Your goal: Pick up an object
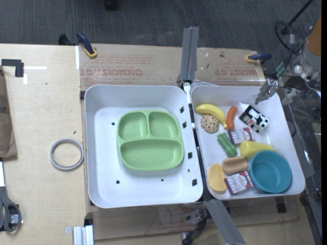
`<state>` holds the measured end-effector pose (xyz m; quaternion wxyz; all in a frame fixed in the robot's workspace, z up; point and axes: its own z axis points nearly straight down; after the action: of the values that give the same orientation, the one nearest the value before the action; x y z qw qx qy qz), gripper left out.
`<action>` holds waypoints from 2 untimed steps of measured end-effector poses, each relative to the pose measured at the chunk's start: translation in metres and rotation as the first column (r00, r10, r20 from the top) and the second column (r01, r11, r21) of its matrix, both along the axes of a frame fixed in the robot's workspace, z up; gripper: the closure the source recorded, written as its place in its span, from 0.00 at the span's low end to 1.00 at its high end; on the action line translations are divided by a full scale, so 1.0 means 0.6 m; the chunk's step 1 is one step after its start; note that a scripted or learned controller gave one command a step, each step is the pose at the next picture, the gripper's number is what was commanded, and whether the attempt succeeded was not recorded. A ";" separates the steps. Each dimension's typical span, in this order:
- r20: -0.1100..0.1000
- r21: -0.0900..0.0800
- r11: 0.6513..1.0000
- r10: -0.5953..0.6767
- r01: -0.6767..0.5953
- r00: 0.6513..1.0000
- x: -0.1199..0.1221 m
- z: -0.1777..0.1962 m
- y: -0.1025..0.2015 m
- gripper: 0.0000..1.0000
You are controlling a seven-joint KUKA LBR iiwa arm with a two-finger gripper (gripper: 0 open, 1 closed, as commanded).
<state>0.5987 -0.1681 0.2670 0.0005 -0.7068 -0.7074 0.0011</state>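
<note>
At the lower edge of the frame the bench (41, 198) shows bare wood, with scissors (9, 216) at the lower left corner and a grey ring (67, 153) just above them, left of the bins.

The left bin (97, 137) fills the centre and holds a green divided plate (150, 140) lying flat in its middle.

The right bin (291, 131) is crowded. Nearest the lower edge sit a yellow chip (216, 178), a small red packet (238, 183) and a teal bowl (270, 171) at the lower right. Just above them lie a bun (234, 164) and a yellow lemon-like piece (255, 148), touching the bowl's rim. Higher still are a green bean (226, 143) and a second small packet (240, 136), then a cookie (209, 123), a banana (211, 111), an orange carrot (231, 117) and a black-and-white box (254, 119), tilted, near the bin's upper right.

The arm (310, 50) enters at the upper right of the frame, its wrist slanting down and left. The end effector (266, 92) hangs over the right bin's upper right corner, just above the black-and-white box and apart from it. Its thin fingers look nearly closed together, though whether they are released or clenched I cannot tell; nothing is seen between them.

Beyond the bins, cardboard (133, 68) lies on the bench, with blue clamps (87, 44) at its upper edge.
</note>
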 end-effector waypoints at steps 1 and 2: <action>0.000 0.000 0.998 0.067 -0.067 0.998 0.026 -0.219 0.106 0.00; 0.003 0.000 0.998 0.070 -0.070 0.998 0.074 -0.291 0.108 0.00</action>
<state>0.6428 -0.1034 0.0923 -0.0007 -0.6818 -0.7315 0.0000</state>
